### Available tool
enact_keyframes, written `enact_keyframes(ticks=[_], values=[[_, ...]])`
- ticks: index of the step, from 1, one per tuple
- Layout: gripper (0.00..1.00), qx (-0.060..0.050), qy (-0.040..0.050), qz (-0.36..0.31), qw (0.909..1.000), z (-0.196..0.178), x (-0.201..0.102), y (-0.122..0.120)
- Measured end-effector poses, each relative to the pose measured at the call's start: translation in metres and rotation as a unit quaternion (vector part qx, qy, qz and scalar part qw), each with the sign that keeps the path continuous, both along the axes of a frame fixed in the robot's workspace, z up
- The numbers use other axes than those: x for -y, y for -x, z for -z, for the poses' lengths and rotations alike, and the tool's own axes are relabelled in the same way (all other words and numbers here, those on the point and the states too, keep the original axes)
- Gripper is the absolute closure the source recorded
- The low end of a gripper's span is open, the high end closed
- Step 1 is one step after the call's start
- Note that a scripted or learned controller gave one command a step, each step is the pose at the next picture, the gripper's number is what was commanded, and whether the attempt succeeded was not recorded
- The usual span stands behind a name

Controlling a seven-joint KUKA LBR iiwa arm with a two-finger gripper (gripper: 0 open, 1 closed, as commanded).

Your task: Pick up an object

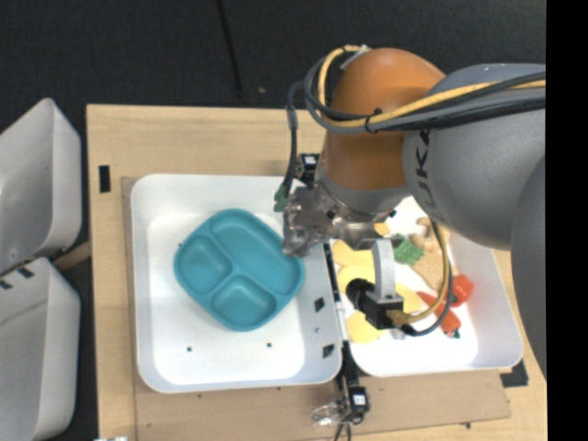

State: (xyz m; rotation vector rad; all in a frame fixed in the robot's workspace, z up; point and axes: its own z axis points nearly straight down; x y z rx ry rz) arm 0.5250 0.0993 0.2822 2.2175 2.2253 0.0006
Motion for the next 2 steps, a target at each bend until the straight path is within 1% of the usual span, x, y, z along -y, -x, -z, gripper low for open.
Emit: enact_keyframes(ticks=[1, 2], values=[[1.00, -0.001, 0.0003, 0.002, 1.0000, -0.003, 0.036, 0.037], [1.00, 0.005, 0.0033, 0.008, 0.9999, -0.075, 0.173, 0.035]])
